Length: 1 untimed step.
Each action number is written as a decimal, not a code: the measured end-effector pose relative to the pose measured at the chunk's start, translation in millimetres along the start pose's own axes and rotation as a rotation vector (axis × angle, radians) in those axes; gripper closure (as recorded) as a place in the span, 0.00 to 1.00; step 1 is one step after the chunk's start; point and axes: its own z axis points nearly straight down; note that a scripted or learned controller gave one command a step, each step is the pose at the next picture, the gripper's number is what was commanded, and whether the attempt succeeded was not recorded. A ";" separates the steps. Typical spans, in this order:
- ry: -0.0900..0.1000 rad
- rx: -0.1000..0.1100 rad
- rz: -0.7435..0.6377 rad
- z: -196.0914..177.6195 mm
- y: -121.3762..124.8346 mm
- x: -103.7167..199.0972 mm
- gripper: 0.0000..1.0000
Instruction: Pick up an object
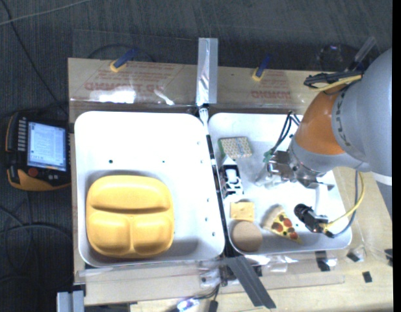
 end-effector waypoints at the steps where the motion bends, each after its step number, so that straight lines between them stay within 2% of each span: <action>1: 0.003 0.021 0.006 -4.2 -24.2 19.3 1.00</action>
